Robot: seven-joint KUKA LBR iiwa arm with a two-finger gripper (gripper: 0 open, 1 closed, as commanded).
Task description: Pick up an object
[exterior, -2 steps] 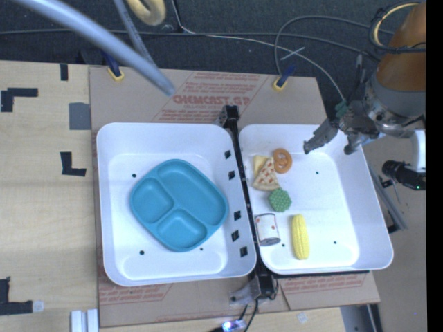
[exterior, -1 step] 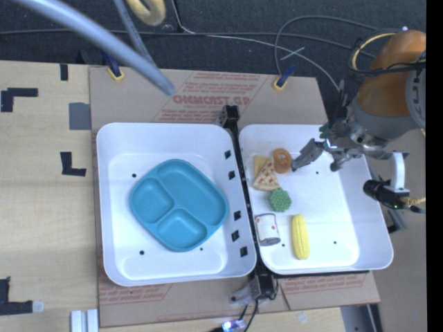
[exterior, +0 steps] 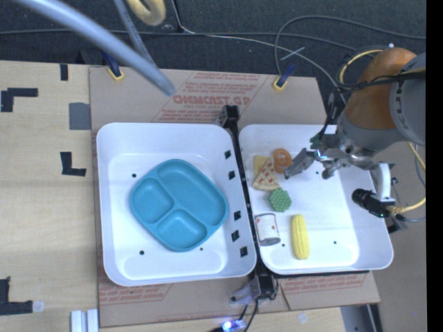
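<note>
Arm over the right bin (exterior: 360, 254).
Gripper (exterior: 299, 166) at the doughnut's (exterior: 281, 159) three o'clock; its grip state I cannot tell.

Glossy white plastic bins (exterior: 166, 133) sit on matt cardboard (exterior: 208, 92).
</note>
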